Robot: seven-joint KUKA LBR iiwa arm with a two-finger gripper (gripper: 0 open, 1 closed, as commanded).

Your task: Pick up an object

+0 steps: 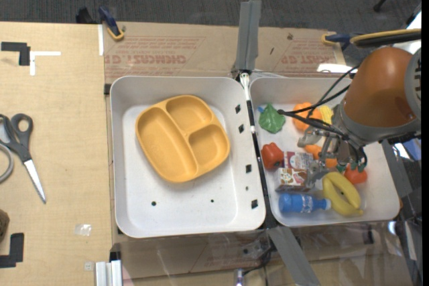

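The right bin [379, 213] holds several toy items: a green piece [271, 118], a red piece [271, 155], a snack packet [293, 171], a blue bottle [301, 203], a yellow banana [342, 193] and orange pieces [305, 112]. My gripper [324, 159] hangs low over the middle of this bin, just above the packet and the banana. The orange band of the arm [379, 94] covers the bin's right part. I see nothing clearly held between the fingers.
The left bin [127, 211] holds a yellow divided plate [182, 137]. Scissors [25, 151] lie on the bench at the far left. A metal post [248, 37] rises between the bins at the back. Cables run around the wrist.
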